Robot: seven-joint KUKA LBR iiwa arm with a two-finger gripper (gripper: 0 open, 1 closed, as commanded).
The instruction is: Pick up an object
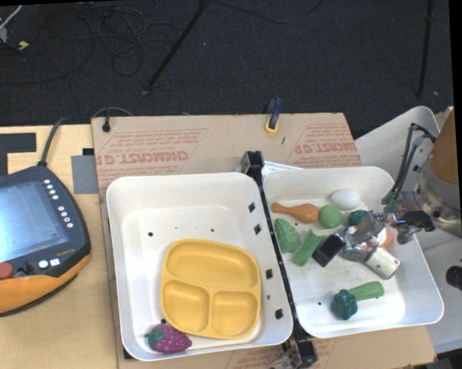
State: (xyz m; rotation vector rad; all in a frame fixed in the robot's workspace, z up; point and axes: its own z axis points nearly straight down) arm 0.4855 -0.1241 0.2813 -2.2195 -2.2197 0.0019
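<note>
Fingers of the gripper [364, 236] are down among the clutter in the white bin on the view's right [426, 316]; I cannot tell whether they are parted or closed, or whether they hold anything. Just beside the gripper, toward the view's left, lies a small black rectangular block [327, 249]; a white plastic cylinder with an orange end [384, 263] lies against its near side. Farther left are a green ridged toy vegetable [286, 234] and a green stick [307, 248]. Toward the back of the bin sit a tan gourd-shaped toy [298, 211], a green ball [330, 216], a white egg-shaped piece [345, 198] and a teal lump [359, 218]. Near the front lie a dark green toy pepper [344, 305] and a green cylinder [367, 291]. The left white bin [131, 217] holds a yellow divided plastic tray [210, 286] and a purple toy grape bunch [170, 339].
</note>
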